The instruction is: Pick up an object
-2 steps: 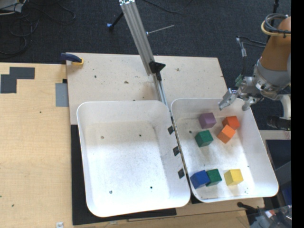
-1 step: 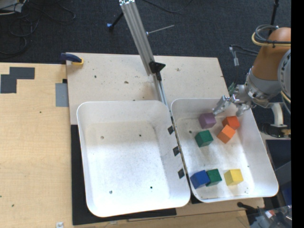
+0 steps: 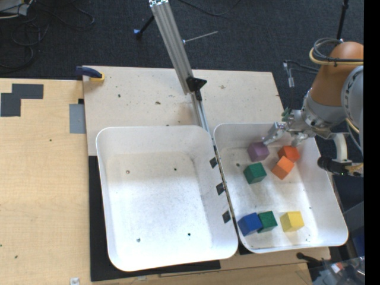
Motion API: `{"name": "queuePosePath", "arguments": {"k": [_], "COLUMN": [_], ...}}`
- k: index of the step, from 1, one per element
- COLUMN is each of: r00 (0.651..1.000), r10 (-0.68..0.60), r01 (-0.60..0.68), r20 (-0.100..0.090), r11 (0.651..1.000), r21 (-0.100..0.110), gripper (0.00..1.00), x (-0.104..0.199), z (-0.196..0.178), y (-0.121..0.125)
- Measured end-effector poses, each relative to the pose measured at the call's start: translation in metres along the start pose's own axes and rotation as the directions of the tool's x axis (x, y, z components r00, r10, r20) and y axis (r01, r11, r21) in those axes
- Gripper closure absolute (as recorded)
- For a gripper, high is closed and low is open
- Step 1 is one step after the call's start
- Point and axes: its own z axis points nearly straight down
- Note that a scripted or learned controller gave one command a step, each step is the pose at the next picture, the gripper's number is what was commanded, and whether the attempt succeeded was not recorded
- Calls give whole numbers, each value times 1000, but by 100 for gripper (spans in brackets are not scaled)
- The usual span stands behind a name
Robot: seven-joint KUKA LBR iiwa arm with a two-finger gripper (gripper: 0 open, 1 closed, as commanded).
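The arm (image 3: 332, 88) is reaching in from the right over the right bin (image 3: 332, 230), its orange band uppermost and its wrist tilting down toward the bin's far edge. The gripper (image 3: 284, 133) is hovering just above and beside the purple cube (image 3: 257, 151); whether it is parted or closed I cannot tell, as the metal parts blur together. Near the purple cube are lying a red-orange cube (image 3: 289, 154), an orange cube (image 3: 282, 167) and a green cube (image 3: 255, 173).
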Motion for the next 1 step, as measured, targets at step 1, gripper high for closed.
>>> {"name": "queuePosePath", "arguments": {"k": [1], "r00": [1000], "r10": [-3], "r01": [3], "r20": [0], "r11": [1000], "r21": [2], "gripper": [100], "x": [0], "z": [-8], "y": [0]}}
